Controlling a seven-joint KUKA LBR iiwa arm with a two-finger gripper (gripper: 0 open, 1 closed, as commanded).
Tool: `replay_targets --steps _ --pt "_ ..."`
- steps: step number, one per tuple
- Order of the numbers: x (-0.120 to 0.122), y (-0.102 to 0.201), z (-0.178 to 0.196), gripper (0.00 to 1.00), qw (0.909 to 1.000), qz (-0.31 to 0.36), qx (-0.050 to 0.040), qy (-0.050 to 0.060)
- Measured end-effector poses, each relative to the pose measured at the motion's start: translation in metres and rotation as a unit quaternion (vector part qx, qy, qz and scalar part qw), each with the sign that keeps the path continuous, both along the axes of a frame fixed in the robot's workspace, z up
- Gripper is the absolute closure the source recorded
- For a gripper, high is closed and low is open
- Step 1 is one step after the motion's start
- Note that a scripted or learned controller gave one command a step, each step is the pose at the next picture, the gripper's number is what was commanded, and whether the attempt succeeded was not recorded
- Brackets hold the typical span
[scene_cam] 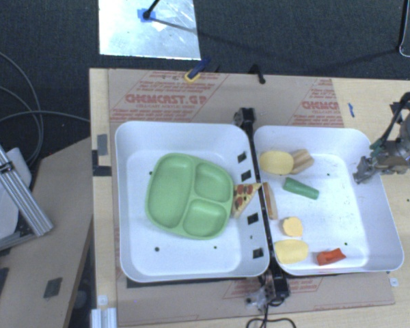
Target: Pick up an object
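Note:
The right bin [369,203] holds several toy foods: a yellow lemon-like piece [277,162] beside a tan bread piece [302,160], a green pickle [301,188], an orange-yellow round piece [292,227], a yellow piece [291,251] and a red-orange piece [331,255]. A wooden stick [268,200] lies along the bin's left wall. My gripper [366,171] hangs at the bin's right rim, well right of the foods, with nothing seen in it.
The left bin [133,183] bears a green divided plate [189,195]. A pizza slice toy [244,197] rests at the divider between the bins. Cardboard lies under both bins. A metal frame [14,190] stands at far left.

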State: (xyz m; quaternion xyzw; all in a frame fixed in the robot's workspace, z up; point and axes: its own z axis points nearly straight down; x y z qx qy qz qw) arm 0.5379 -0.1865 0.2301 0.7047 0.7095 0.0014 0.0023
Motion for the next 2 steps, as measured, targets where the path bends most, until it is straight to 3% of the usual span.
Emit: replay_targets --steps 1,2 --pt "-0.005 0.108 -0.009 1.00 1.0000 0.004 0.0028 0.002" --pt "-0.027 0.209 0.097 1.00 1.0000 0.005 0.0032 -0.004"
